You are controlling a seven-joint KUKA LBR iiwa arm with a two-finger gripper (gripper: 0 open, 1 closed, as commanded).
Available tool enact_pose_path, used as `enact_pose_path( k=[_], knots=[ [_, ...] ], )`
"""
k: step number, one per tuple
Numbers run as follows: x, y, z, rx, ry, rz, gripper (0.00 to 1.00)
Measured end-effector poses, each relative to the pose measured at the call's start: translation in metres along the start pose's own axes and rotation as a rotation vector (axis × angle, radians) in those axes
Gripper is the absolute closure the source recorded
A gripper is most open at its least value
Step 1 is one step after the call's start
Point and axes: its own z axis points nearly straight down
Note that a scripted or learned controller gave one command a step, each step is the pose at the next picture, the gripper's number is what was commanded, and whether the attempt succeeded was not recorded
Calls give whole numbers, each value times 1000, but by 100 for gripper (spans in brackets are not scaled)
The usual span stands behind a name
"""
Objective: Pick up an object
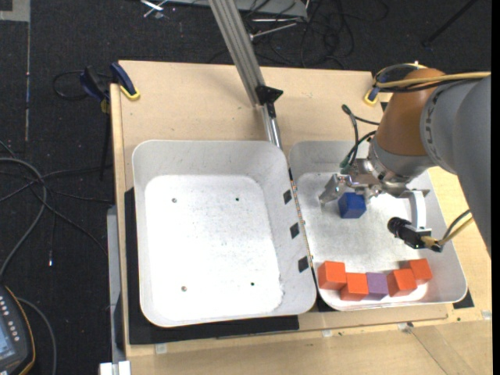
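**Inspector:** State what your claw is doing and where the target is sitting.

**Arm:** My gripper is hanging low over the right bin, right at a blue block in the upper middle of that bin. The block is showing just under and beside my metal fingers. I cannot tell whether the claw is spread or pressed together, and I am not seeing the block clearly pinched between the fingers, so I am not claiming a hold.

**Inspector:** What are you judging as the risks?

**Arm:** Three. First, the block appears to be sitting slightly off to one side of my fingers, so closing may be nudging it away rather than clamping it. Second, if I am gripping only a corner, the block may be slipping out as I lift. Third, my wrist cabling is dangling close to the bin's far wall, so a careless rise may be snagging it.

**Inspector:** Give me the count.

**Arm:** I am counting one blue block; four orange blocks and one purple block, all lined up along the near wall of the right bin, well apart from my claw. I am counting two white bins; the left bin is lying beside the right one, their rims touching.
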Motion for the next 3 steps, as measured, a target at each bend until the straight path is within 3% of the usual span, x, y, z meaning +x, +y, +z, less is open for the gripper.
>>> enact_pose_path(
  k=[1,2,3],
  knots=[
    [-3,2,-10,-4,-2,5,100],
    [49,5,-104,-11,0,-2,100],
    [114,55,-99,-7,1,-4,100]
  ],
)
